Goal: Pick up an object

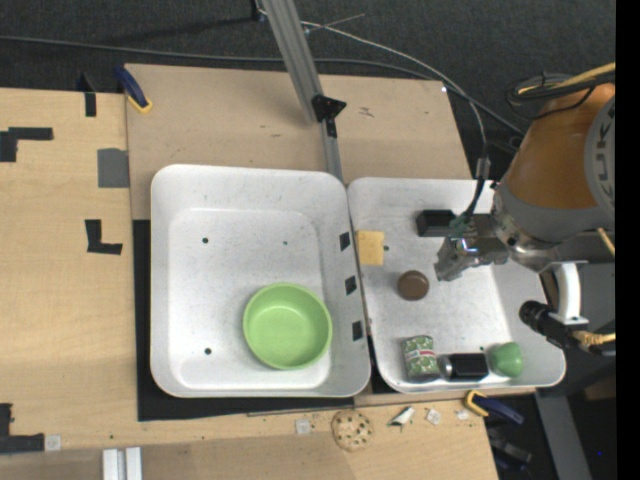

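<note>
In the right bin [400,196] lie a small brown round object [413,286], a yellow block [371,247] by the left wall, a black block [435,222], a green patterned can [419,357], a black object [465,367] and a green object [506,359] along the front. My gripper [453,259] hangs over the middle of the right bin, just right of the brown round object and below the black block. Nothing is visible between its fingers.
The left bin [190,193] holds a green bowl [287,325]. A metal pole [296,53] slants down to the junction of the bins. A cookie [348,429] and small scraps lie on the bench in front of the bins.
</note>
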Robot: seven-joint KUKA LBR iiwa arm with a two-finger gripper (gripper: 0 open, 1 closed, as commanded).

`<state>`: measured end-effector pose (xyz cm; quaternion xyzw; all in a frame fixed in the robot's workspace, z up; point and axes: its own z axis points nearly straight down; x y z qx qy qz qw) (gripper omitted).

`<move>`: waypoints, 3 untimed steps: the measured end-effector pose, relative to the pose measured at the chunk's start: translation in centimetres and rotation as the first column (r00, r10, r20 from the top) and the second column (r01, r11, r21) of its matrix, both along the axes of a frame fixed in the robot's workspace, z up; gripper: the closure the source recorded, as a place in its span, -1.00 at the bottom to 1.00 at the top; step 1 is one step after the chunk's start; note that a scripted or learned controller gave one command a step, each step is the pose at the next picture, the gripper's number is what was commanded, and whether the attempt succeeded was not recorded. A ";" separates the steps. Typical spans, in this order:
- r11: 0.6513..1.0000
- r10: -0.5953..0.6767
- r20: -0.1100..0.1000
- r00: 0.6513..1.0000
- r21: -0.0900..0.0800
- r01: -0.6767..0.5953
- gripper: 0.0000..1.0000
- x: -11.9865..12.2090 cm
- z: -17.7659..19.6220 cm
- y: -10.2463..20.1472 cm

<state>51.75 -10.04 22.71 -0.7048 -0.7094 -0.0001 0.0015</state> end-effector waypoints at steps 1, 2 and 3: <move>1.000 0.001 -0.001 1.000 0.000 -0.001 1.00 0.8 0.9 5.5; 1.000 0.001 -0.003 1.000 0.000 -0.001 1.00 1.4 1.6 11.1; 1.000 0.002 -0.004 1.000 -0.001 -0.002 1.00 1.7 0.9 17.6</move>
